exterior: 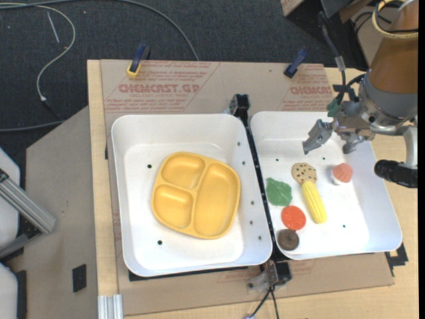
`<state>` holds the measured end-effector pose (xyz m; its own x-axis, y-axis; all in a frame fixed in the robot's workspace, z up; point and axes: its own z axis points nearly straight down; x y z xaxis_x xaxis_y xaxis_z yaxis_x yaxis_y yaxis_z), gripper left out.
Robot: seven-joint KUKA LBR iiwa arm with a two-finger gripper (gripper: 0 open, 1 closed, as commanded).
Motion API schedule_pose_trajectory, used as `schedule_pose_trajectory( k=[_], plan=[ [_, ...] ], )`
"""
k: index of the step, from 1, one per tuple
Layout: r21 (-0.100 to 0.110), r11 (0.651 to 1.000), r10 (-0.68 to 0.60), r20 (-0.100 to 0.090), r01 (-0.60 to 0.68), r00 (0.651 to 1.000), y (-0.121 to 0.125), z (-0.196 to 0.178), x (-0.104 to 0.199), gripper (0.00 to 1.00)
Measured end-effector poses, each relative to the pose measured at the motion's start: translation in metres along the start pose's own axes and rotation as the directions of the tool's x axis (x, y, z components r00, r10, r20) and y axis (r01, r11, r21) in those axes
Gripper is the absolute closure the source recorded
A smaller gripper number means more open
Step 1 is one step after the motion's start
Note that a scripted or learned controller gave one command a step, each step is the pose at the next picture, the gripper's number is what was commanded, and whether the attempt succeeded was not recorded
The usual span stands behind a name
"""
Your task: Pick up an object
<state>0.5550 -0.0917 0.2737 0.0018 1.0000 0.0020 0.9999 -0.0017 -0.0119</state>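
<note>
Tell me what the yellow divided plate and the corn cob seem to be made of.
The yellow divided plate looks like moulded plastic: one even colour, rounded compartment walls, a soft sheen. The corn cob appears to be toy plastic or rubber, uniformly bright yellow with a smooth outline; its surface detail is too small to say more.

Cardboard-covered bench (199, 78) bears left bin (133, 244), right bin (378, 238) side by side.

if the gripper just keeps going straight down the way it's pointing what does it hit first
Probably bare floor of the right bin, near its far end. The gripper hangs above that spot; the cookie and the pink piece lie slightly nearer the camera. Depth is unclear from one slanted view.
</note>
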Motion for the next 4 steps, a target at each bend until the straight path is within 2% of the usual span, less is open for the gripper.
schedule_pose_trajectory(
  k=[1, 3, 4],
  plan=[
    [-0.01, 1.0, -0.002, 0.001, 0.002, 1.0, 0.002, -0.005, 0.0, 0.0],
    [-0.004, 1.0, -0.001, 0.0, 0.001, 1.0, 0.011, 0.111, -0.011, 0.0],
    [-0.004, 1.0, -0.002, -0.001, 0.002, 1.0, 0.013, 0.154, -0.008, 0.0]
  ],
)
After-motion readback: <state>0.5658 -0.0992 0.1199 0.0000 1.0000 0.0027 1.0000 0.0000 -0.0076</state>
